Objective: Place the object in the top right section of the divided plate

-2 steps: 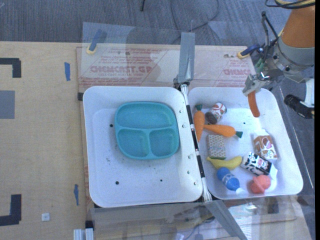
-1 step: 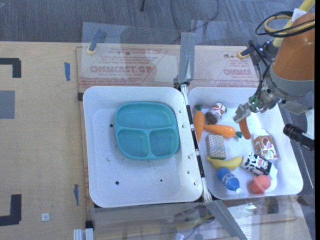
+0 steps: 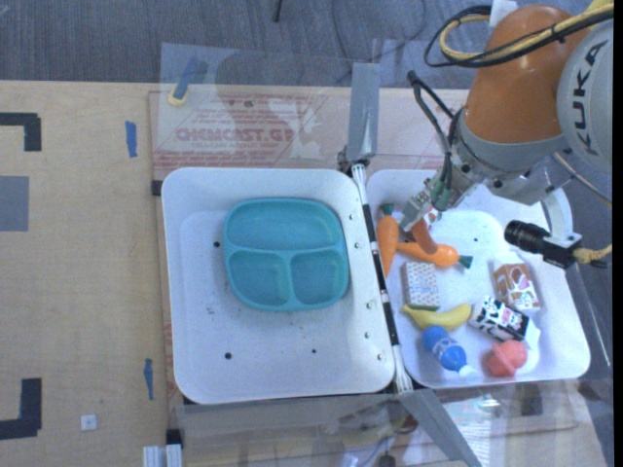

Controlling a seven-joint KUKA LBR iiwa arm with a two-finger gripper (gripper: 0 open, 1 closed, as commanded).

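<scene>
My gripper [image 3: 426,212] hangs low over the far left part of the right bin [image 3: 569,353]. Whether it is open or closed I cannot tell from this angle. I cannot make out anything held in it.

Just under and beside me are two carrots. One carrot [image 3: 387,244] lies along the bin's left wall. The other carrot [image 3: 435,253] lies across, its green end pointing right, and its near end comes up close below my tip.

Moving out from there, one waffle [image 3: 421,282] sits just past the carrots. One banana [image 3: 438,314] lies touching or almost touching the waffle's lower edge. One blue bottle [image 3: 444,349] lies beyond the banana, near the bin's front rim.

To the right I count three more. One brown packet [image 3: 516,286] is near the right wall. One cow-print carton [image 3: 500,319] is just beside it. One red lump [image 3: 506,358] sits in the front right corner, close against the carton.

That makes eight loose things, all in the right bin. Which of them is the object I cannot tell.

Farthest from me is the left bin [image 3: 195,358], which holds one teal plate [image 3: 287,253]. The plate lies flat near the middle, well apart from everything else. It has three sections: one wide one along the top and two smaller ones side by side below.
</scene>
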